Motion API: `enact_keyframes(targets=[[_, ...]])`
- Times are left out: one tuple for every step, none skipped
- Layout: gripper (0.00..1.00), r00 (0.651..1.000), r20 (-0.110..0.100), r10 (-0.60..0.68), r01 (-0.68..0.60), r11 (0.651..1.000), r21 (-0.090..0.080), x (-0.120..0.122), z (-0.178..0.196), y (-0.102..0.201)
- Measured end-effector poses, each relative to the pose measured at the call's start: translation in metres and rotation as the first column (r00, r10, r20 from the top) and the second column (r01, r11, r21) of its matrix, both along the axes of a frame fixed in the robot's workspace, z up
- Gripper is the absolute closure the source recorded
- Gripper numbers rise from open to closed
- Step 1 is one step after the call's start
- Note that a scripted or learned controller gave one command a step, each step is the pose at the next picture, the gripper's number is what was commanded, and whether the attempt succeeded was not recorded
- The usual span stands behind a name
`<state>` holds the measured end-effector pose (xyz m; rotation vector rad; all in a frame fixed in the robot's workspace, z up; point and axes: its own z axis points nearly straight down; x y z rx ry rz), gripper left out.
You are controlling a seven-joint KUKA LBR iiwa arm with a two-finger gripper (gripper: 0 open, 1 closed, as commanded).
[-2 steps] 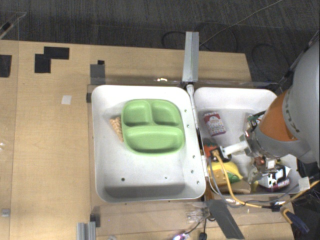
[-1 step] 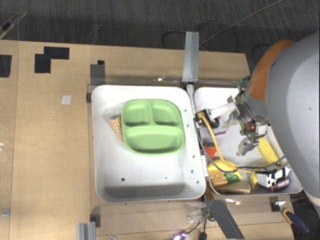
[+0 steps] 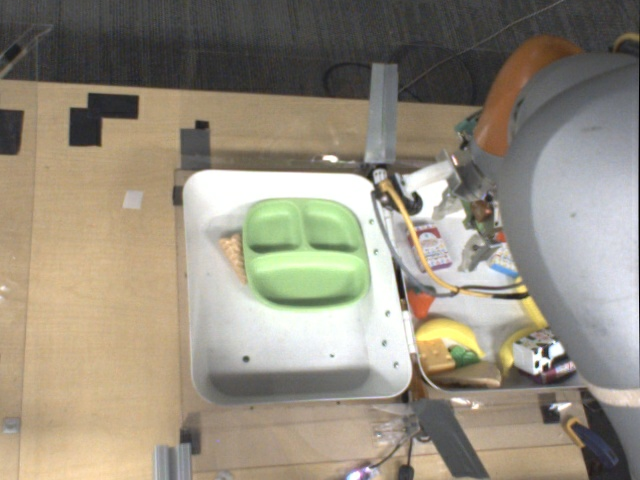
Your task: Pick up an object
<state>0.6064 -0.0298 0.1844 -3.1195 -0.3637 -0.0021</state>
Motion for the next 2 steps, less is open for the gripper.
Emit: enact_keyframes(targets=[[0.0,0.999,0.002,0.053,-0.053,0.999,-0.001,-0.056,0.0,-0.029],[0.0,1.0,0.0,0.005,-0.005,1.0,0.0,-0.011,0.0,-0.003]])
